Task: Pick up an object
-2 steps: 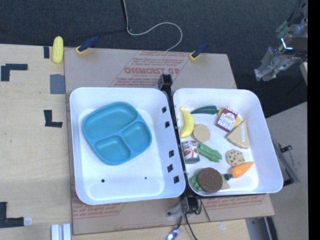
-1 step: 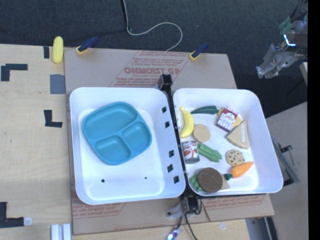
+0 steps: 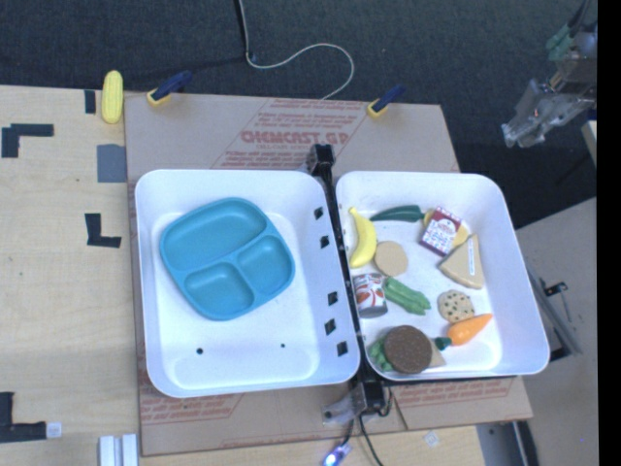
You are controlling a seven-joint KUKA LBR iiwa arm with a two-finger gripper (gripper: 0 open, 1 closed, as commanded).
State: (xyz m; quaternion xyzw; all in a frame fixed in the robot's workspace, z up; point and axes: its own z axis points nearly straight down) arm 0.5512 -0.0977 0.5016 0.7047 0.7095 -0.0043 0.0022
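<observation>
The right bin [image 3: 514, 260] holds several toy foods: a yellow banana [image 3: 361, 239], a dark green bean [image 3: 396, 214], a red carton [image 3: 441, 229], a pale wedge [image 3: 466, 263], a tan disc [image 3: 391, 257], a small can [image 3: 370, 294], a green pickle [image 3: 406, 296], a speckled cookie [image 3: 454, 305], an orange carrot [image 3: 470, 328] and a brown burger patty [image 3: 408, 349]. My gripper [image 3: 532, 124] hangs at the upper right, beyond the right bin's far corner and well above the dark floor, away from every object. Nothing is visible in it.
The left bin [image 3: 155, 338] carries a blue divided plate [image 3: 226, 257]. Both bins rest on cardboard [image 3: 291, 134] clamped at the back with yellow-blue clips [image 3: 171, 86]. A white cable [image 3: 291, 56] loops behind. A yellow item [image 3: 113, 96] lies on the bench at far left.
</observation>
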